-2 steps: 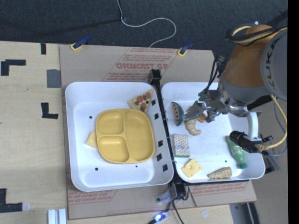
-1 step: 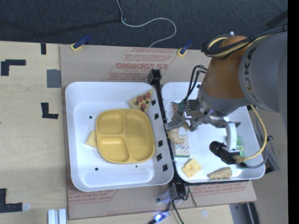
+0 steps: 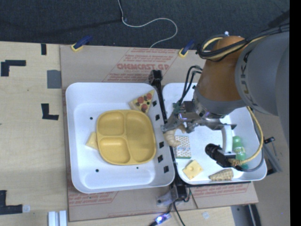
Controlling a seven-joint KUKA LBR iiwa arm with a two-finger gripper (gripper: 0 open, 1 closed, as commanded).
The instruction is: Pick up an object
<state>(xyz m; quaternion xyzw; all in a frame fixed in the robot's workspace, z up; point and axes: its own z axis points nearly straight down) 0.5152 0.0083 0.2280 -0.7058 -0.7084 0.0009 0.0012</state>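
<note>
The pick is judged not yet done; the tool [image 3: 178, 125] is seen low over the left edge of the right bin [image 3: 249, 121], close against the wall shared with the left bin [image 3: 77, 126], and nothing is shown lifted clear. Whether the tool is open or closed cannot be told, since it is masked by the wrist above it. A tan croissant-shaped piece [image 3: 171, 138] lies directly below the tool, touching it or nearly so; it is taken to be the object aimed at, though no grasp can be confirmed. What is left, by this judgement, is a firm closing on it and a lift out of the bin.

In the right bin a patterned cracker [image 3: 183, 148] is found just beside the croissant-shaped piece; a cheese wedge [image 3: 193, 169] and a wafer cone [image 3: 221, 175] lie near the front wall; a green bottle [image 3: 238, 147] lies further right. The left bin is taken up largely by a yellow divided plate [image 3: 126, 137], with a pizza slice [image 3: 143, 101] at its far right corner.

The pale counter [image 3: 28, 140] is marked with black shapes; a cardboard sheet [image 3: 136, 65] with red lettering is laid under both bins and held by a blue clip [image 3: 81, 42] at a far corner; beyond it a dark surface [image 3: 56, 8] is crossed by a thin white cable [image 3: 150, 22].
</note>
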